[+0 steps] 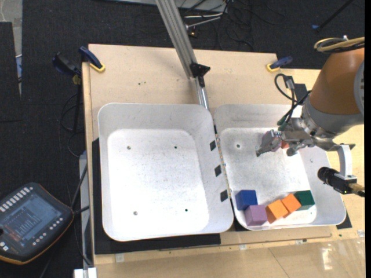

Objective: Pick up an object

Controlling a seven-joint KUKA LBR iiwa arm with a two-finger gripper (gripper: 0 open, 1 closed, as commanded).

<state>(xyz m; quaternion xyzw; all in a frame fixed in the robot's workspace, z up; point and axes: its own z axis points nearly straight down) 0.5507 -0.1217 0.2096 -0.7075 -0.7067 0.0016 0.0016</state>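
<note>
black floor surrounds a tan worktop (pixel 151 68) bearing two white bins, the left bin (pixel 110 155) and the right bin (pixel 246 141). over the right bin's upper part hangs the hand (pixel 273 145); i cannot tell its finger state. well apart, along that bin's near edge, sit blue (pixel 246 198), purple (pixel 255 214), orange (pixel 279 208) and green (pixel 302 200) blocks in a row.

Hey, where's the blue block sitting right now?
The blue block sits in the right bin, near its front left corner, leftmost in a row of blocks. The purple block is right beside it and the orange block next along.
</note>
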